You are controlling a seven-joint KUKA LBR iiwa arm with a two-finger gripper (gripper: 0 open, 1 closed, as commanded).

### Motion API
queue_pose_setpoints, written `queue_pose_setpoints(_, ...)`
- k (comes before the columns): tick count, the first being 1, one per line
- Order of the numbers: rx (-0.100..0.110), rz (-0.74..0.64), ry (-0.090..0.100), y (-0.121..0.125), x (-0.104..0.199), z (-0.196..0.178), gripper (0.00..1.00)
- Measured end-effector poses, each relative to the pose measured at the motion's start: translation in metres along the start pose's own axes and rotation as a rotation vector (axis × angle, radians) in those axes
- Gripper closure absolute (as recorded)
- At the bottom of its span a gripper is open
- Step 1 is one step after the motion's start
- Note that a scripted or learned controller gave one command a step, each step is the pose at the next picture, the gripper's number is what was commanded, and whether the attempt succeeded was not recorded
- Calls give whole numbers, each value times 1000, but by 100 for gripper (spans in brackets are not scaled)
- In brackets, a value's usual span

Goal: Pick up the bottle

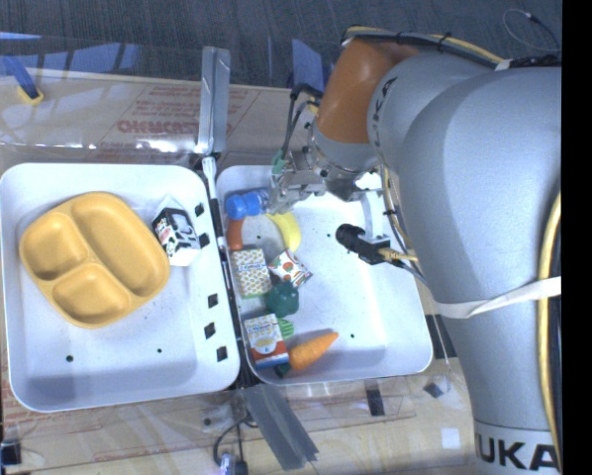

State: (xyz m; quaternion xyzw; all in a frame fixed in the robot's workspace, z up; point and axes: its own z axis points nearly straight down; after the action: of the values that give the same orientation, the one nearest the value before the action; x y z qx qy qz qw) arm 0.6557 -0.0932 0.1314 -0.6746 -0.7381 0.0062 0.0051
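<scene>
The bottle [243, 209] lies at the far left corner of the right bin [375, 315], against its left wall. Its blue cap points away from me, and its pale, orange-tinged body runs towards me. My gripper [282, 188] hangs over that same corner, just right of the cap and slightly beyond it, low above the bin floor. Nothing shows between its fingertips. The grey arm with its orange band comes in from the right and hides the bin's far right part.
Right bin, along the left wall: a yellow item [287, 231], a checkered packet [249, 271], a green item [283, 301], a small carton [264, 336], a carrot [313, 346]. In the left bin [39, 374]: a yellow divided plate [91, 256] and a black-and-white carton [178, 232].
</scene>
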Motion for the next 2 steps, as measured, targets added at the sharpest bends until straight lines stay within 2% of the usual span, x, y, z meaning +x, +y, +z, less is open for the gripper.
queue_pose_setpoints(1,-18,-173,-2,-6,60,-61,100)
queue_pose_setpoints(2,-16,-166,-1,-1,-14,12,100)
